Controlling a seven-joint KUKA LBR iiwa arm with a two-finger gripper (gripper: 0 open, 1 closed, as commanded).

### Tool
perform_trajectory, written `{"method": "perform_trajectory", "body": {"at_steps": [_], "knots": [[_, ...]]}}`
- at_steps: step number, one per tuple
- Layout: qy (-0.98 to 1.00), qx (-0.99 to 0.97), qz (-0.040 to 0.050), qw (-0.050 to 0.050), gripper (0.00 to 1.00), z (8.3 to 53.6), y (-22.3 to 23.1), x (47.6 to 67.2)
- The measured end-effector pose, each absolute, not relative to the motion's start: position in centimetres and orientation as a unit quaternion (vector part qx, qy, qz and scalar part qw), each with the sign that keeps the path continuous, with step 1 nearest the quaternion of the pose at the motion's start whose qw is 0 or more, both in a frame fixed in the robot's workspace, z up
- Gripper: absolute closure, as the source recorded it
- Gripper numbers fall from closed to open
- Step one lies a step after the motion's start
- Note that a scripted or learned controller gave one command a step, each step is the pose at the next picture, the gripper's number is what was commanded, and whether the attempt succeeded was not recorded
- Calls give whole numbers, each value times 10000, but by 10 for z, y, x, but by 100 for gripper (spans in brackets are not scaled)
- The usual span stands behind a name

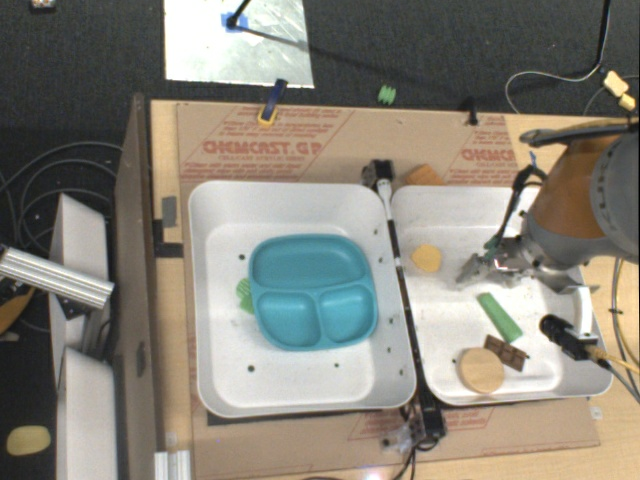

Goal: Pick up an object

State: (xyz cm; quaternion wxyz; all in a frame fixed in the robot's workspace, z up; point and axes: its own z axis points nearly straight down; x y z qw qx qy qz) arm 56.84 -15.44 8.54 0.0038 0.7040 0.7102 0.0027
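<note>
Robot lab: cardboard-lined bench [300,138], loose cables [60,168], white bins [205,268].

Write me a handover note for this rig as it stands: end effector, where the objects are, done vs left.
End effector: low over the right bin, upper middle; finger state unreadable, nothing seen between them.
Right bin contents: small yellow disc at left, green block just below the end effector, brown block and round wooden disc near the front edge.
Left bin: blue divided tray, with a green piece peeking out at its left edge.
Done: no pick visible yet.
Left: grasp and lift one object; the green block looks nearest.
</note>
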Motion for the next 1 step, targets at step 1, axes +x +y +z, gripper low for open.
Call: {"method": "perform_trajectory", "body": {"at_steps": [1], "knots": [[7087, 7055, 21, 65, 0, 109, -209, 644]]}}
